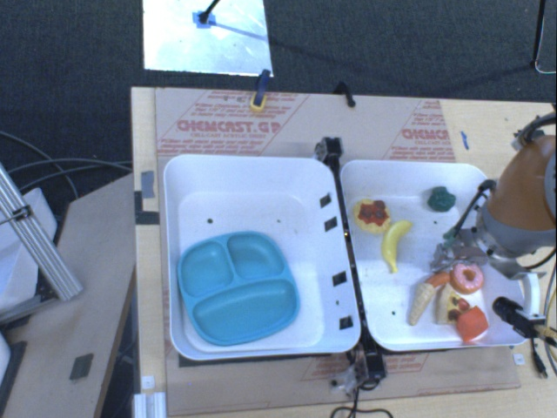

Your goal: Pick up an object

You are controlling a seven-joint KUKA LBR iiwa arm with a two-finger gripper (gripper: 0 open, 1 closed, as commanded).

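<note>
The right bin (409, 177) holds several toy foods. A yellow banana (393, 242) lies near its middle, with a red and yellow piece (372, 214) just behind it and a green piece (440, 199) at the back. Toward the front right lie a pink donut (467, 278), an orange carrot (438, 279), a tan cone (422, 301), a pale yellow wedge (452, 305) and a red-orange piece (472, 323). My gripper (449, 253) reaches in from the right and hangs low just behind the carrot and donut. Nothing shows between its tips.
The left bin (261, 177) holds a blue divided plate (238, 286). A black divider with clips (341, 242) runs between the bins. The grey and orange arm (522, 203) covers the right bin's right wall.
</note>
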